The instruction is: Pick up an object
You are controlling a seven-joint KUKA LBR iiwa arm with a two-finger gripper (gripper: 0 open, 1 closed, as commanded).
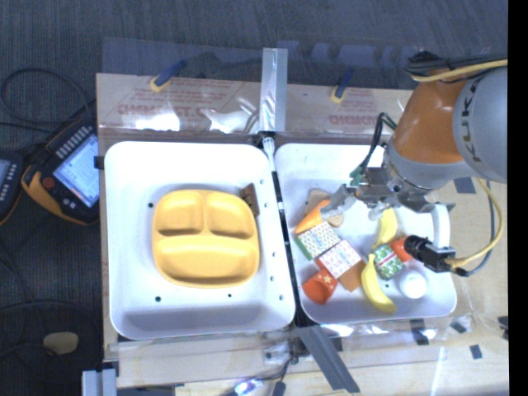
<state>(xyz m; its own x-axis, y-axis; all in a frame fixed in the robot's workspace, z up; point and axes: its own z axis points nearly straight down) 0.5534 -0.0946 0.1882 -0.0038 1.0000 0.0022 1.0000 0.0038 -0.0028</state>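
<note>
Banana (378,291) lengthwise down right bin (450,302), lower tip rightward.

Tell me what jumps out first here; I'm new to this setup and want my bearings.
The big yellow divided plate lying in the left bin catches the eye first. Next comes the grey arm with its orange band, reaching over the right bin. That bin holds a jumble of small things, among them a banana, checkered boxes and a white ball.
</note>
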